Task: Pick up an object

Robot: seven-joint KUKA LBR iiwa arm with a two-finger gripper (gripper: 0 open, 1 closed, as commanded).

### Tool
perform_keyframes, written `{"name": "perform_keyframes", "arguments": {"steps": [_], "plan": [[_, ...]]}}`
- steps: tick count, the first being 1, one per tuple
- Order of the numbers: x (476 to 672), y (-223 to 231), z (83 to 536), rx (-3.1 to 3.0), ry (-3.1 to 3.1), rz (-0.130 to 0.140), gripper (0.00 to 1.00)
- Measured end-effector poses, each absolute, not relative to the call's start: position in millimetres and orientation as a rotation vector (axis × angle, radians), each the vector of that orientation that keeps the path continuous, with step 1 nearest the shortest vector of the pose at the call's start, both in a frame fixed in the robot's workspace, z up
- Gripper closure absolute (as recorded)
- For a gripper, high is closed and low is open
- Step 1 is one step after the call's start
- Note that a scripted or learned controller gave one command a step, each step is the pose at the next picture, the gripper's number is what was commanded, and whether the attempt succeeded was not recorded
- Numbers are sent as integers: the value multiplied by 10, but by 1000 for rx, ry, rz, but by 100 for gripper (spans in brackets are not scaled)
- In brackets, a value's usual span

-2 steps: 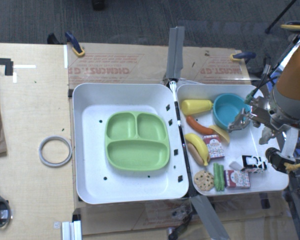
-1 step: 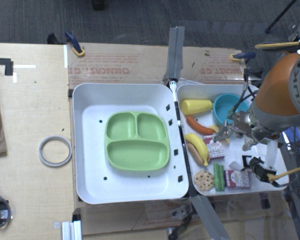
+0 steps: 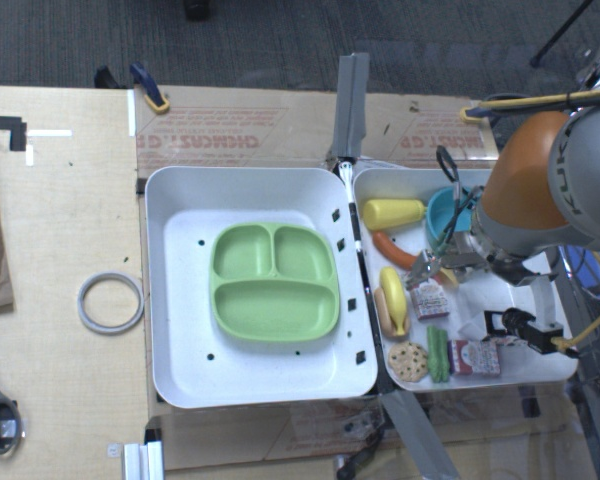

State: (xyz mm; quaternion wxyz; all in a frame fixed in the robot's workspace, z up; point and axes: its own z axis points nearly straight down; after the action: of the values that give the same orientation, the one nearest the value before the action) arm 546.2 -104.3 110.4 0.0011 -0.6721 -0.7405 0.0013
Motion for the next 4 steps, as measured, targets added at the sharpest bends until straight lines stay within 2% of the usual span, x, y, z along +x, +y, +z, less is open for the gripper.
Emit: {"name": "perform_keyframes", "arguments": {"steps": [1, 2, 3, 4], "plan": [[5641, -1000, 920, -2314, -2127, 2, 0], [5647, -1011, 1017, -2314, -2129, 2, 100], [5647, -1011, 1017, -2314, -2129, 2, 0], [6296, -1252, 901, -2357, -2071, 6, 0]]}}
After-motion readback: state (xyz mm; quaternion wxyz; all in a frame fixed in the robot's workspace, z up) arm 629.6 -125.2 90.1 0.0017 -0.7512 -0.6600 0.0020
